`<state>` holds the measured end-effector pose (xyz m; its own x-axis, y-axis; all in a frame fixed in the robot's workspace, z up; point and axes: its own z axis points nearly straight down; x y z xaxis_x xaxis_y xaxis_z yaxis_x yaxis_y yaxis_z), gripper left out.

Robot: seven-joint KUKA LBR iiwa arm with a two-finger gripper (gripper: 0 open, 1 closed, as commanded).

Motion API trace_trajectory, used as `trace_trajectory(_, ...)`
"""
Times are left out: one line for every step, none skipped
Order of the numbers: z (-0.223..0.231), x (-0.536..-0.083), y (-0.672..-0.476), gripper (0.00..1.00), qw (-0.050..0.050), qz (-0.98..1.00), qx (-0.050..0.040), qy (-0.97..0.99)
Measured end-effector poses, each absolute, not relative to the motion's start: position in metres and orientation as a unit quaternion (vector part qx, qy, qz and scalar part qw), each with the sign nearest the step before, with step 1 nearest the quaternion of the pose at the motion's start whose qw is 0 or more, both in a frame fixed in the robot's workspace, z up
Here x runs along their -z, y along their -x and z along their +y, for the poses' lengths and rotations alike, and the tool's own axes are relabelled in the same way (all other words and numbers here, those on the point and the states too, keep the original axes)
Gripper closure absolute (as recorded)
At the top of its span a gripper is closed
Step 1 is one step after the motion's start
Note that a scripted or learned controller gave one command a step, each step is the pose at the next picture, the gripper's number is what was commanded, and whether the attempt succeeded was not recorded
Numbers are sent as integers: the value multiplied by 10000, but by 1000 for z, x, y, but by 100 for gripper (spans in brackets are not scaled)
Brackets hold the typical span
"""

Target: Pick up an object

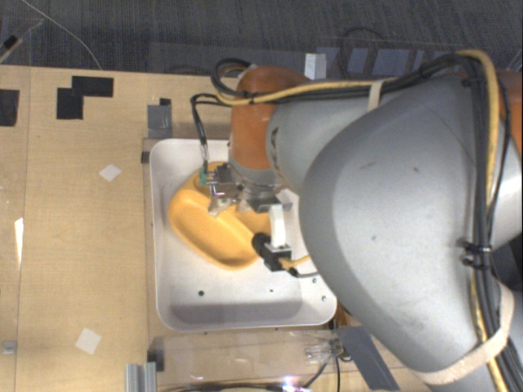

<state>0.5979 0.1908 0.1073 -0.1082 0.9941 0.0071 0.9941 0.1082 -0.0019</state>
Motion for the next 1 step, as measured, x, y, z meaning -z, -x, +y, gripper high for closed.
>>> trace_trajectory(176,-111,-581,100,21,-7427,34,6697)
